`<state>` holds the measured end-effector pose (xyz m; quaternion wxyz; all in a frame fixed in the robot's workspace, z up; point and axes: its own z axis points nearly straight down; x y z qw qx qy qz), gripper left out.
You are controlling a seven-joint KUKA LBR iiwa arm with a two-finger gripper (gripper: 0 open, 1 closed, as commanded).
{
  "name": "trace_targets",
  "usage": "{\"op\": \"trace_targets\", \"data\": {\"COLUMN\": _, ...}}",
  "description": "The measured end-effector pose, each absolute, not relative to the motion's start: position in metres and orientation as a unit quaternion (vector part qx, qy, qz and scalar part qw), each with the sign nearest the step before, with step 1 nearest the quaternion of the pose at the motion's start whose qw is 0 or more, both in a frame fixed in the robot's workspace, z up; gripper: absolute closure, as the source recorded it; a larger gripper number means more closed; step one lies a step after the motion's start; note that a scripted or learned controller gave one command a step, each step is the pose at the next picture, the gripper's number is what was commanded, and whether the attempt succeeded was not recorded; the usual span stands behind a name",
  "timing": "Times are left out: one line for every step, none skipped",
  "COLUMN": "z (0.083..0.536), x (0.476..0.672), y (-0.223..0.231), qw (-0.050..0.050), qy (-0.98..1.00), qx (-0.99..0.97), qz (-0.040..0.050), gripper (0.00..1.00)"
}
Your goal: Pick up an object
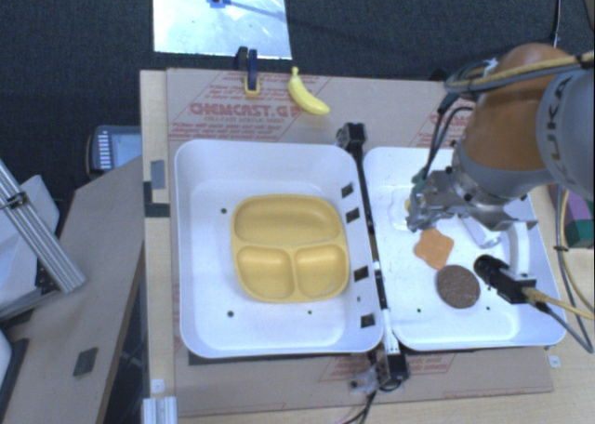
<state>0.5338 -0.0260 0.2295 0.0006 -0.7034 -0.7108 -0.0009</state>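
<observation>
Hovering low in the right white bin (400, 324): gripper (420, 213), finger state cannot be told. Just beside: flat orange wedge (433, 248); beyond, brown round disc (457, 286). Nothing lifted; pickup apparently pending.

Even, fairly bright light is falling from above, and both white bins (279, 157) are glowing close to washed out along their rims. A reflective sheet (221, 4) behind the worktop is catching patchy glare. Shadows are staying soft and short; the arm (507, 125) is casting only a faint grey smudge on the right bin. The dark surround is swallowing detail. The whole picture is looking slightly soft and grainy, with small items lacking crisp edges.
</observation>
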Motion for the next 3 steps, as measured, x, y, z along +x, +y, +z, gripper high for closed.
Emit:
{"op": "trace_targets", "data": {"z": 0.228, "x": 0.535, "y": 0.029, "qw": 0.0, "qy": -0.711, "qx": -0.703, "qz": -0.0013, "gripper": 1.0}}
{"op": "trace_targets", "data": {"z": 0.232, "x": 0.545, "y": 0.074, "qw": 0.0, "qy": -0.711, "qx": -0.704, "qz": -0.0017, "gripper": 1.0}}
{"op": "trace_targets", "data": {"z": 0.23, "x": 0.56, "y": 0.11, "qw": 0.0, "qy": -0.71, "qx": -0.704, "qz": -0.0016, "gripper": 1.0}}
